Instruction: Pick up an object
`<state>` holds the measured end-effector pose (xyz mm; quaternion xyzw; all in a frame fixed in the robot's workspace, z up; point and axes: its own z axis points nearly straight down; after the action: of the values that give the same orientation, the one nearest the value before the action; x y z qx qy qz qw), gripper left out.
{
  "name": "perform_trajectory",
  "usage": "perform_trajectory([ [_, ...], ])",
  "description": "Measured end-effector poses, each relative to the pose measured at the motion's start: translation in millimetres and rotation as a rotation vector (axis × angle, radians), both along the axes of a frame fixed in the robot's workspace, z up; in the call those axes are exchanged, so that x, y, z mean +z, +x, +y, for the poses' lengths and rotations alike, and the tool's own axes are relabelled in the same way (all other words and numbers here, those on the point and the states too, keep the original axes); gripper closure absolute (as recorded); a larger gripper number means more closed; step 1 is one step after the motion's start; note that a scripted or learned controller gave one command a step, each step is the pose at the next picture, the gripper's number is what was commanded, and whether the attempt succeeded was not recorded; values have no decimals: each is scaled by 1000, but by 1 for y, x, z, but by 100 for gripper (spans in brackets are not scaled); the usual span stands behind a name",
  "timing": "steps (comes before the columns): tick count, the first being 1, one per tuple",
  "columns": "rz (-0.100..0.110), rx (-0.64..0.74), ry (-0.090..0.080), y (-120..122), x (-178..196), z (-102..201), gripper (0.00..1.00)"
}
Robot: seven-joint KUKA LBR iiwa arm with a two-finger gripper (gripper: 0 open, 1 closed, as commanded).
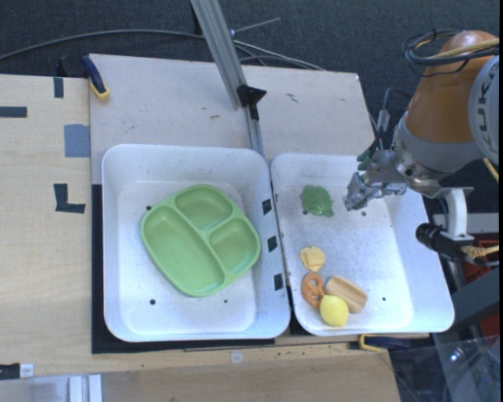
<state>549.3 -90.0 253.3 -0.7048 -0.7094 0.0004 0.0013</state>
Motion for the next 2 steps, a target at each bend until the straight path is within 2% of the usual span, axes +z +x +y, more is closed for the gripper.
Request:
perform_trajectory([
  [2, -1, 0, -1, 50, -21, 110, 100],
])
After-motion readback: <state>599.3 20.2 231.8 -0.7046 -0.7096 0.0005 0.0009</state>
